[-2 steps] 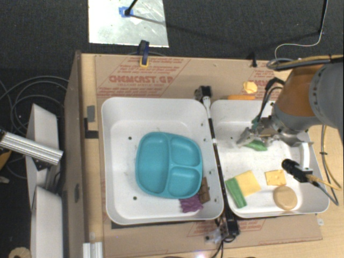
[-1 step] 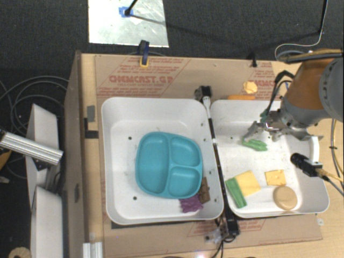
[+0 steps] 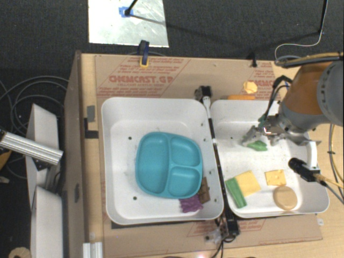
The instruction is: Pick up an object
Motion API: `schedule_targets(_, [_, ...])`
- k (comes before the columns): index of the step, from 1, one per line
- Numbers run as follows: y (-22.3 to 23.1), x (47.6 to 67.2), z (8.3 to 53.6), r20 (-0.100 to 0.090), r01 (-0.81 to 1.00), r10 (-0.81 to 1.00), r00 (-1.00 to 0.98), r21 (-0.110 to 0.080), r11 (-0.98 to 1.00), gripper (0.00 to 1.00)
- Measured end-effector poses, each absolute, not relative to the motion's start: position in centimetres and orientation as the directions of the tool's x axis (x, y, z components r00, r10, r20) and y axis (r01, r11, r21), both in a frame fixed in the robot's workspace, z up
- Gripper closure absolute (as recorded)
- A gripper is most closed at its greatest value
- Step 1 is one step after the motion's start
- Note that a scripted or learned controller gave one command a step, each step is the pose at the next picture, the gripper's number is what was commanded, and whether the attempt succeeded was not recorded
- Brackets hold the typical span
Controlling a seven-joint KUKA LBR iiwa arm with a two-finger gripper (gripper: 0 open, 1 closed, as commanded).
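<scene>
— Where did we see the jaws?
— Low in the right bin, over a small green object.
— Clenched on it?
— We couldn't tell; it lay at their tips.

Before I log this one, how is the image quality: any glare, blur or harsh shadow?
Camera view: even, soft lighting and faint shadows; the white bins read bright but keep their edges; the foil-like sheet beyond the bench glares; the gripper over the small green object is soft, so its state is unclear; the blue divided plate is sharp.
</scene>
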State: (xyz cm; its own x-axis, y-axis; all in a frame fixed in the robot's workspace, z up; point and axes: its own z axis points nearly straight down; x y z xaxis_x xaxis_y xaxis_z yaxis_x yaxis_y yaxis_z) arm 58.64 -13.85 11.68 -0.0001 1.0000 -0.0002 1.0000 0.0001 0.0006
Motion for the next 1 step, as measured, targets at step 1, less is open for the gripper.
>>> schedule_targets(1, [-16.96,53.83,8.26,0.000,1.000,1.000,0.003,-0.004,-0.003,0.00])
